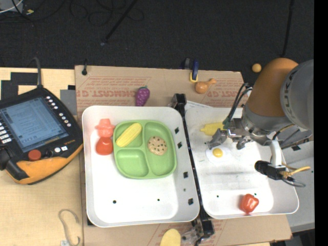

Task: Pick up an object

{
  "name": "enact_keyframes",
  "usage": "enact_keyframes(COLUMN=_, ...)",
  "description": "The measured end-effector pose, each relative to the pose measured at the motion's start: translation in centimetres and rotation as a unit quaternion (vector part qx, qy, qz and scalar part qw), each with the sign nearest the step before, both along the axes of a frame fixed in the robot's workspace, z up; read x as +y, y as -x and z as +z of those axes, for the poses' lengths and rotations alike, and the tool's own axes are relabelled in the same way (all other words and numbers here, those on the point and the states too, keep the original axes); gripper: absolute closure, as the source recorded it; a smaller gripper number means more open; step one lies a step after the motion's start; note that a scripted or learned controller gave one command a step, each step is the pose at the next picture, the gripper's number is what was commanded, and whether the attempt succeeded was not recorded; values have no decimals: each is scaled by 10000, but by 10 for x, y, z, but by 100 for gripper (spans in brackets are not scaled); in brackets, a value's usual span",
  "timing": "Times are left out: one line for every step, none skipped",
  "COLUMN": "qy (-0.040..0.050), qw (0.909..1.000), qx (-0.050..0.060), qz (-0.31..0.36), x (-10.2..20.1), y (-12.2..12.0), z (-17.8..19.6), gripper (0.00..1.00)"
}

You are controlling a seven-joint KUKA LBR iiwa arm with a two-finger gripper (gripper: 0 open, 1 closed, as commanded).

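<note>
Yellow lemon [170,237] at worktop front edge, outside bins. Red pepper [249,203] in right bin [287,201], near its front edge. Fried egg [218,152] near right bin's left wall, just below gripper [229,136]; yellow piece [211,129] just left of gripper. Cannot tell gripper state. Left bin [133,204]: green tray [134,164] with corn [127,134], cookie [157,146].

Even overhead light brightens the white bins [97,199], the dark backdrop stays dim, and detail is slightly soft.
</note>
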State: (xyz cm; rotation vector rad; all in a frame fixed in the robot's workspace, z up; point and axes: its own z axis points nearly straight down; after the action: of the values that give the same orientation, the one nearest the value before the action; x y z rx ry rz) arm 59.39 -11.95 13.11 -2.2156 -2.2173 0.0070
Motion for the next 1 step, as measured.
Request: enact_keyframes(qy=10, qw=10000, qx=-33, qz=3, x=3, y=0, z=-45, gripper=0)
